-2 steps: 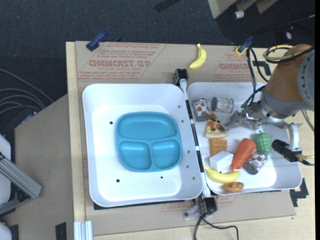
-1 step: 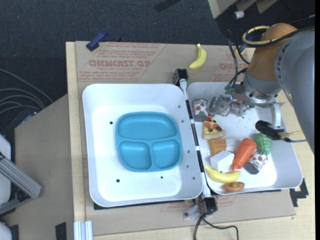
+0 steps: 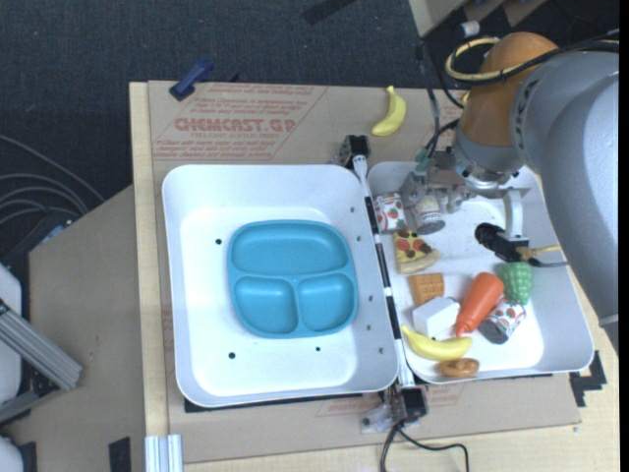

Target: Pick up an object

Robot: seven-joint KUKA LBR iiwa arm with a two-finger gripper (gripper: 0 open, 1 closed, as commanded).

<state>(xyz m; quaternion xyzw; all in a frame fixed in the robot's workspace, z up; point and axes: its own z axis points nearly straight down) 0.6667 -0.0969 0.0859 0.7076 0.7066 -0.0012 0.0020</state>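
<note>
Arm: grey body with orange band (image 3: 501,87) enters from the right and reaches down over the far end of the right bin (image 3: 565,337).
Gripper: the gripper (image 3: 429,203) sits low in the far-left corner of the right bin, metal parts cluttered and blurred.
Fingers state: cannot tell whether parted or closed; nothing can be made out between them.
Nearest object: a small red-and-white can (image 3: 387,211) lies just left of the gripper, against the bin's left wall; contact cannot be judged.
Pizza slice: a toy pizza slice (image 3: 415,252) lies just in front of the gripper, apart from it.
Cracker: an orange square cracker (image 3: 427,288) lies near the pizza slice, on the near side of it.
Carrot: an orange carrot (image 3: 478,303) with green top (image 3: 517,280) lies tilted mid-bin, well apart from the gripper.
White block: a white block (image 3: 433,317) lies beside the carrot's tip.
Banana in bin: a yellow banana (image 3: 436,342) lies near the front edge, with a brown pastry-like item (image 3: 459,367) just in front of it.
Left bin: the left bin (image 3: 197,342) holds a blue divided plate (image 3: 291,276).
Worktop: the worktop (image 3: 246,126) carries a second banana (image 3: 390,114) behind the bins, well apart from the gripper.
</note>
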